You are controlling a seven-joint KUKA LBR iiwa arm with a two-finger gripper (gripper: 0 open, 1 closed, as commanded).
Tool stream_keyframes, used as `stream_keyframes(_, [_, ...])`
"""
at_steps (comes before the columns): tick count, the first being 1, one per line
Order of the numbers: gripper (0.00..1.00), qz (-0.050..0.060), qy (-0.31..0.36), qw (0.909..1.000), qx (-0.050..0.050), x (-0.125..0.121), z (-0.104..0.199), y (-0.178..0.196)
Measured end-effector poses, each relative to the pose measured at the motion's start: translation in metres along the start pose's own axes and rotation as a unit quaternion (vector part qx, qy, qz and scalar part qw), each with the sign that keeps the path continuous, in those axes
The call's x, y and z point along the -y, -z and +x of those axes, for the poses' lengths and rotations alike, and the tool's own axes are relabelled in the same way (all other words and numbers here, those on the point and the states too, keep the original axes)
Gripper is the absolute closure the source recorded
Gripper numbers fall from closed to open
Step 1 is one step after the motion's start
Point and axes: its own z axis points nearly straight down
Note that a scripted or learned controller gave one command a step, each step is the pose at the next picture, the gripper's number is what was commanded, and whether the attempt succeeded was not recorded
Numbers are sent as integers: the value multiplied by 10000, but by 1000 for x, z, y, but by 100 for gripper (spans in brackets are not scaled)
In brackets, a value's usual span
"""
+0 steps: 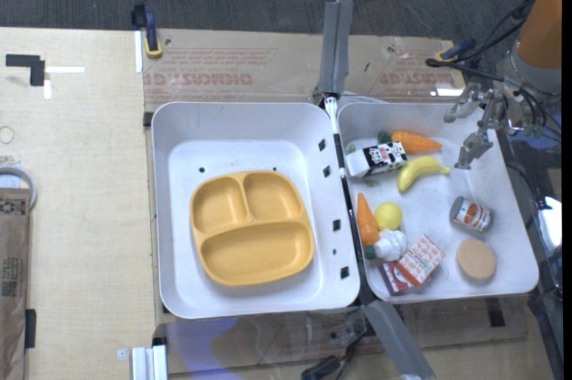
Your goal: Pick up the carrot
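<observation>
Overall light: bright, even, from overhead; colours read true.
Shadows: soft and short; a faint one lies under the yellow plate (253, 228) in the left bin (170, 217).
Glare: the right bin (523, 275) floor is washed pale; a bluish sheen lies at the counter (71, 217) near edge below the left bin.
Focus: moderate; small print on the packets is unreadable.
Blur: the orange band at the counter's far right corner is soft.
Background: dark floor beyond the counter's far edge, dim and grainy.
</observation>
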Motion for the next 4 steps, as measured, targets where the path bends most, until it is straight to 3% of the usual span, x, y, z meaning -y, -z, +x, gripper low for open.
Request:
stream_keyframes(1, [0,-2,1204,9927,2,6,35,34])
stream_keyframes(2, [0,-12,2513,9679,-10,13,64,18])
stream_keyframes(3, [0,-4,3884,9215,18,9,18,54])
stream_keyframes(4, [0,-22,5123,8588,-3,13,65,22])
